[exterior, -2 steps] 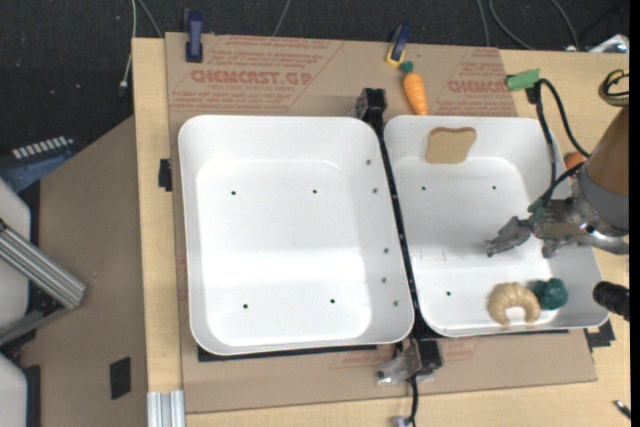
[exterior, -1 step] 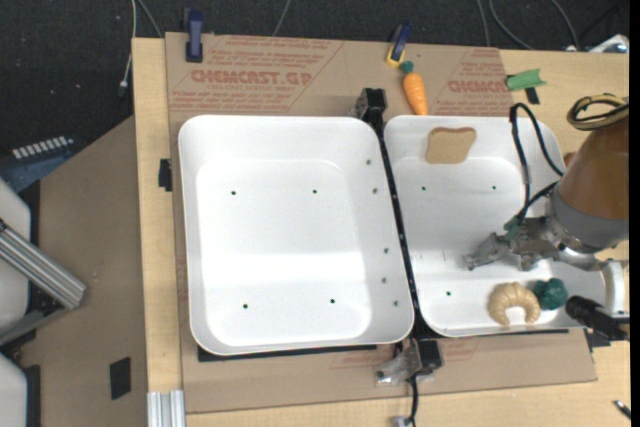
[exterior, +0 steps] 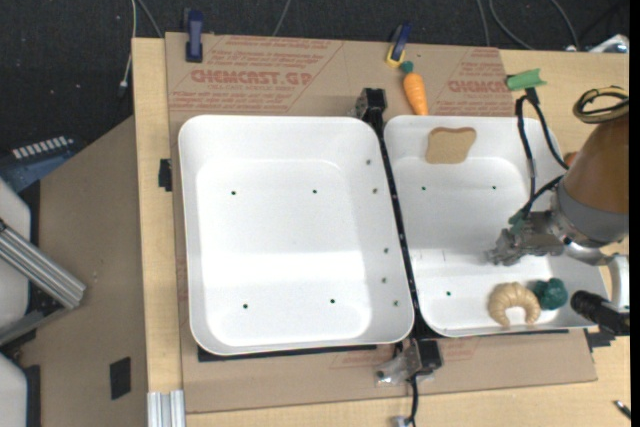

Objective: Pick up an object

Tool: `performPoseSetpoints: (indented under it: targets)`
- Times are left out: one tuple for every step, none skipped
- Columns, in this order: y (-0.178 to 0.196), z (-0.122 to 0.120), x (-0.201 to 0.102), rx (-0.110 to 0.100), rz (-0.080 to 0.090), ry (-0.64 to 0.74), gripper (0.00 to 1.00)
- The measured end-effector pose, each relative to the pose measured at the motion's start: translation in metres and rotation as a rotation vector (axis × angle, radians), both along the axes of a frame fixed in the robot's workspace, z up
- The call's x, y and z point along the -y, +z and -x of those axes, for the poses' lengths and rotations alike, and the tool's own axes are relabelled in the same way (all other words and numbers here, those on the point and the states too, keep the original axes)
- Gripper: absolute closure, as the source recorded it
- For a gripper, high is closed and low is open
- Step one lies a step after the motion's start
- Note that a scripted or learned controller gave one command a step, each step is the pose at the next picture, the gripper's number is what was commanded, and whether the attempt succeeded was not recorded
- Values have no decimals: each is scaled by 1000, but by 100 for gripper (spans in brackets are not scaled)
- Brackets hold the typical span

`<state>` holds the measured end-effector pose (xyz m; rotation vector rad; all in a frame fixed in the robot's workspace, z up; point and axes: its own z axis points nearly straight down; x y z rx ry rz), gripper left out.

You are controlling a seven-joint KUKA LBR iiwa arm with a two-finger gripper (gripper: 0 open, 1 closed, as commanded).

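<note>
Croissant [exterior: 514, 304] and green toy [exterior: 551, 293] are lying touching at the right bin's [exterior: 470, 245] near edge, jaws [exterior: 507, 248] hovering just beyond, opening indiscernible, risking a two-object snag or miss.

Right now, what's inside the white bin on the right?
In the right bin lie a slice of toast, a croissant and a small green thing. The end effector reaches in too. The arm covers the bin's right side, so anything beneath is hidden.
</note>
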<state>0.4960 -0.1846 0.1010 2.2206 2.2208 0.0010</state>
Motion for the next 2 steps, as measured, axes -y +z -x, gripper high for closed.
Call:
performPoseSetpoints:
  targets:
    - [62, -2, 3, 5, 1, 0, 100]
    - [125, -1, -1, 5, 1, 1, 100]
